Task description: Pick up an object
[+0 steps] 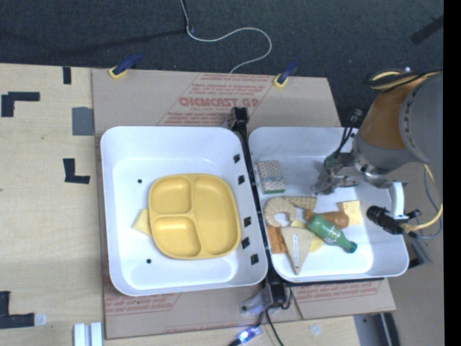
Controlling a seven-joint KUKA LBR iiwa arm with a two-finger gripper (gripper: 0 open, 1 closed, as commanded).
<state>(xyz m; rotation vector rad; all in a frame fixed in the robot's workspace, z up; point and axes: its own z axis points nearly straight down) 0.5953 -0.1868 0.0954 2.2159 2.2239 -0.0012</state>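
My gripper [328, 179] hung above the right bin [389, 265], near 1 green bottle [331, 233]; finger state I cannot tell, approx. ready for descent.

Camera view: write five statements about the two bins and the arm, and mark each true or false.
1. The yellow divided plate lies in the left bin. True.
2. The green bottle stands upright. False: it lies on its side in the right bin.
3. The gripper hangs over the left bin. False: it is over the right bin, beside the pile of objects.
4. A white cable loops across the dark floor beyond the bench. True.
5. The plate has five compartments. False: it has three.
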